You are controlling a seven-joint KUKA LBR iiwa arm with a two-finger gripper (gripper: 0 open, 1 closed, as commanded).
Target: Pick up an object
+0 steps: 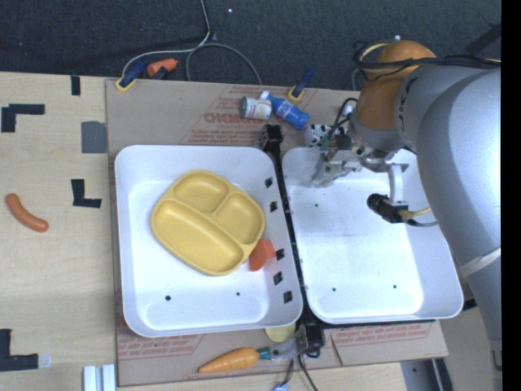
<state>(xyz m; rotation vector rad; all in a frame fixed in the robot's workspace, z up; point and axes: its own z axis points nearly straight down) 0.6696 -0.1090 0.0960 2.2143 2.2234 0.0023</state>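
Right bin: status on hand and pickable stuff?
Hand low over right bin's far left corner, grip unclear. Yellow plate and orange piece sit in left bin. Nothing blocking.

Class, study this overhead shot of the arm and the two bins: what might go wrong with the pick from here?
1. The gripper sits at the right bin's far-left corner, where I see no object; a grasp there would probably close on nothing.
2. It is near the bin wall and the black divider, so a collision seems possible.
3. The orange piece leans against the yellow plate in the left bin; grasping it may nudge the plate.
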